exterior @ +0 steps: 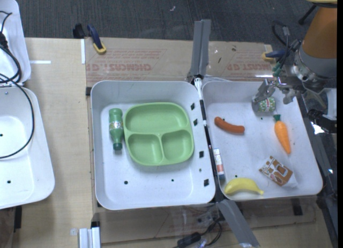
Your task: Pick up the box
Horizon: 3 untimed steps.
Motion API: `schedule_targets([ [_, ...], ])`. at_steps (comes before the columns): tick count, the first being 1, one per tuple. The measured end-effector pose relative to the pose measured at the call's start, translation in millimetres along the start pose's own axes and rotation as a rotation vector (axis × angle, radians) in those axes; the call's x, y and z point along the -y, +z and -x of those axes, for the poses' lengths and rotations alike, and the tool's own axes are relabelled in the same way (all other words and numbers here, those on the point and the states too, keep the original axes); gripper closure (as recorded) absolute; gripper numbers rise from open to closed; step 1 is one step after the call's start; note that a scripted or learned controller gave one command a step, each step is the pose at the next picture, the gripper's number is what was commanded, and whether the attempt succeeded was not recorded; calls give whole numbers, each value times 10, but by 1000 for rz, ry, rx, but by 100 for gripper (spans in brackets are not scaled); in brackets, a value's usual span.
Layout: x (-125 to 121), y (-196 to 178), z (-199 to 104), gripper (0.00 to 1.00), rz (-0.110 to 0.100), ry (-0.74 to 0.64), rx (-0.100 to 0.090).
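Right bin (305,188): box (276,171) well apart frm fingers (264,104).

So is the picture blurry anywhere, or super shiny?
Camera view: mostly sharp and evenly lit; the carrot and banana look crisp. The pincer is a bit smeared. The white bins are bright, with soft shadows under the green tray.

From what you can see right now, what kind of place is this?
Most likely a robotics lab bench for pick-up trials: two white bins side by side, toy food like a banana and carrot, and a robot arm reaching in.
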<state>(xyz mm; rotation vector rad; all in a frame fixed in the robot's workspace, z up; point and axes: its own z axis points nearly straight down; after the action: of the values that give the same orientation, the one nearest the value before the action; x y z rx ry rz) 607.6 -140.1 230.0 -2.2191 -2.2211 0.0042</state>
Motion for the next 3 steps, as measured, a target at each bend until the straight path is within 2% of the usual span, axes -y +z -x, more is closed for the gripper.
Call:
schedule_targets([
  [1,151,1385,-406,0,3,-281,0],
  [2,167,1384,-295,0,3,-293,0],
  [3,752,1388,-208,0,2,-377,0],
])
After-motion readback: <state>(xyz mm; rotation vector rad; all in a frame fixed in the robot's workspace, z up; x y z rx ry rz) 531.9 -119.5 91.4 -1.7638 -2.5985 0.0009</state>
